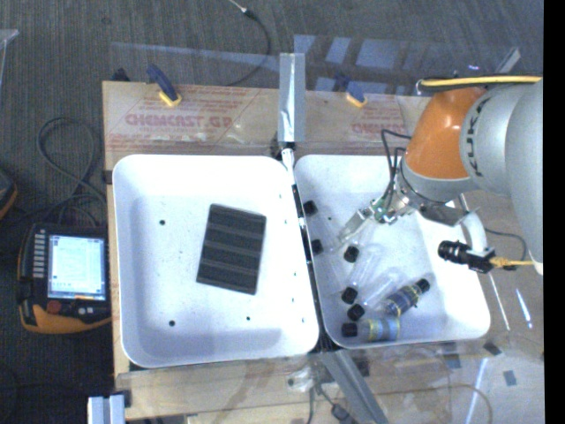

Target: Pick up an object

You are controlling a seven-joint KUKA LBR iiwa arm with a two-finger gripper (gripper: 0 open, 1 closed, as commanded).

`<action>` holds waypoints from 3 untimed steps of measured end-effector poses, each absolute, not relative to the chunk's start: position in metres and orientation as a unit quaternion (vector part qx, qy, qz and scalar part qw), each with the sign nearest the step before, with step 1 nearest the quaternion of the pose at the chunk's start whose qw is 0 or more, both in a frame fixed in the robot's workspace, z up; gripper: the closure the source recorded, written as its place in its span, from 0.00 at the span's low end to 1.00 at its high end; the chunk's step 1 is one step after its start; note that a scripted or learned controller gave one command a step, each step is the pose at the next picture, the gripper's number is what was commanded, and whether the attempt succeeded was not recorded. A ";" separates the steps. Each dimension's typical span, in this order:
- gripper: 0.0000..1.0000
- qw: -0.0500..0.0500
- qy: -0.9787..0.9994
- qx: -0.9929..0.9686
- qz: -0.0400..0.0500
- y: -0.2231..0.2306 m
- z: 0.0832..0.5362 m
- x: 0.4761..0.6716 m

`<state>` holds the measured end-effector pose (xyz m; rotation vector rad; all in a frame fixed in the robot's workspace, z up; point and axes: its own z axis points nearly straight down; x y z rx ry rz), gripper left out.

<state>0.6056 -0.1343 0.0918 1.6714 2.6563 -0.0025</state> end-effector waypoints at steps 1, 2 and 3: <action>1.00 0.000 0.847 0.532 0.001 -0.132 0.100 0.606; 1.00 -0.001 0.809 0.588 -0.001 -0.083 0.182 0.656; 1.00 -0.001 0.806 0.592 -0.002 -0.030 0.231 0.668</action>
